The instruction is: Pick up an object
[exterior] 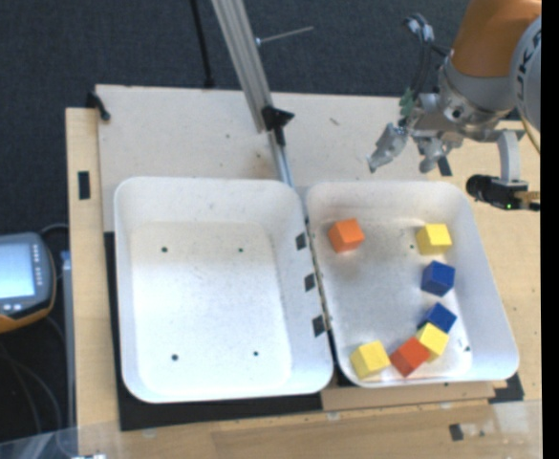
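Gripper (411, 155) hangs above the right bin's (484, 247) far rim, fingers spread apart, pinching nothing. Orange cube (347, 234) sits near that bin's far-left corner, slightly rotated against the bin's edges, no clear long axis.

The gripper (411, 151) hangs above the far rim of the right bin (484, 256), fingers apart with nothing between them. In that bin lie 7 cubes — an orange cube (346, 234) near its far left corner, 2 blue, 3 yellow and 1 red nearer its right and near sides
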Motion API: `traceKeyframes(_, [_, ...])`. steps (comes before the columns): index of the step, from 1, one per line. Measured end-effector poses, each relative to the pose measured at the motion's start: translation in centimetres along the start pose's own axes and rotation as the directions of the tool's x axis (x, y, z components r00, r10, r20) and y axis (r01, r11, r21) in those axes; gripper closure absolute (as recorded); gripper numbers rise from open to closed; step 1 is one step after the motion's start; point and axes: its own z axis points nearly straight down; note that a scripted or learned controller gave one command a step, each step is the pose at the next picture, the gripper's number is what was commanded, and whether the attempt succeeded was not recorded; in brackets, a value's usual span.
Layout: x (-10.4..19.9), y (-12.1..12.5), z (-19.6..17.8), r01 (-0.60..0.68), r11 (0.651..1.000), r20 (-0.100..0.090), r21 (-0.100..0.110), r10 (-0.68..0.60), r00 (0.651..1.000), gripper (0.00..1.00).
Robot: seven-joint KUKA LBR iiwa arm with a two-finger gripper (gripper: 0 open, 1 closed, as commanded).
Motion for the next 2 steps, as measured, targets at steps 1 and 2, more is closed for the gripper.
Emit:
traceKeyframes(1, [-0.3, 0.5, 14.3, -0.006, 1.0, -0.001, 0.006, 0.006, 1.0, 0.0])
traceKeyframes(2, [3.0, -3.1, 18.9, -0.004, 1.0, -0.002, 0.001, 0.004, 1.0, 0.0])
